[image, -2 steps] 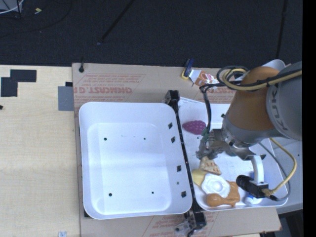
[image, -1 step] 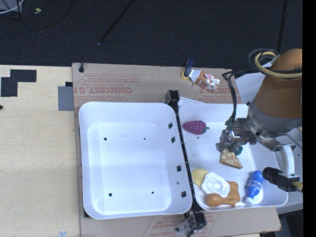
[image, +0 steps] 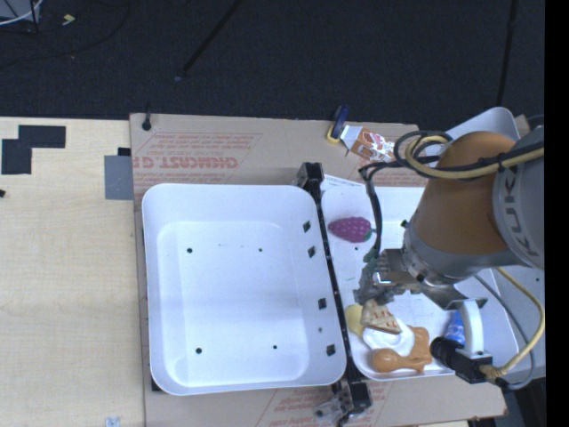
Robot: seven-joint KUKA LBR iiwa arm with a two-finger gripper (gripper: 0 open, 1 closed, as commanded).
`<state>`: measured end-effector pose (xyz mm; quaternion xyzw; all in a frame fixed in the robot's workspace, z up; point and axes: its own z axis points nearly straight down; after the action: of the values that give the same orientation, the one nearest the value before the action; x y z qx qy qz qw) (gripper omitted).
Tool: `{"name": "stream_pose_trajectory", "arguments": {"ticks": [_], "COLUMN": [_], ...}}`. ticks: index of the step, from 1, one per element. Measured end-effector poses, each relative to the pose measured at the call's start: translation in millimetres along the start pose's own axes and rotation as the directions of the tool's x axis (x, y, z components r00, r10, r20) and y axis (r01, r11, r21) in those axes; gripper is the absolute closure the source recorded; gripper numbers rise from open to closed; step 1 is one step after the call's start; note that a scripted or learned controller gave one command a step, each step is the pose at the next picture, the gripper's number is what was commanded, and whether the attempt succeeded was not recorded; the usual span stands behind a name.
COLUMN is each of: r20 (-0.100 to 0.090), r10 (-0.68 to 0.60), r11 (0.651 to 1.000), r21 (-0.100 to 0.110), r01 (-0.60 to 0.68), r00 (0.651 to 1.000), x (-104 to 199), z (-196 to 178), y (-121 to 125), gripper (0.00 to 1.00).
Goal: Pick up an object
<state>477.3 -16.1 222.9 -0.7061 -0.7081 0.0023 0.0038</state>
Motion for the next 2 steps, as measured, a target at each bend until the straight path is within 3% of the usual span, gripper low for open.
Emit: {"name": "stream_pose_trajectory", "arguments": {"ticks": [1, 2], "r20": [0.006, 0.0], "r10": [0.008, -0.003], "r11": [1.0, 1.0], "r21": [-0.026, 0.005], "r01": [-0.008, 0.003], "r00": [1.0, 1.0], "x": [-74, -10], "z": [-162, -50], "y": [-2, 0], "gripper": [1.0, 1.0]}}
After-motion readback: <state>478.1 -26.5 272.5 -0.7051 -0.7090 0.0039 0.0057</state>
